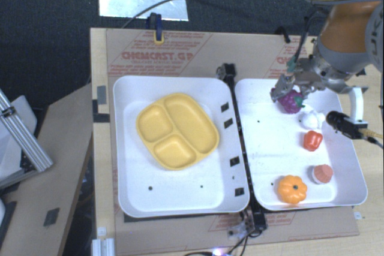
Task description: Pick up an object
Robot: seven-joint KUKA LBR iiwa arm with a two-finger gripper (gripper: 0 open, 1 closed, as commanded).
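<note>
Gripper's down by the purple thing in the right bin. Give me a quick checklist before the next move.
1. Gripper over the purple toy: ok.
2. Toy between the fingers: cannot tell.
3. Toy lifted off the right bin: cannot tell.
4. Neighbours apart from the toy: not ok, the white piece lies close beside it.
5. Red piece and orange pumpkin apart from the gripper: ok.

Arm (354, 15) cut off at right edge

Single fixed camera above the bench (180, 48), looking down at a slant, both bins (129, 129) framed
</note>
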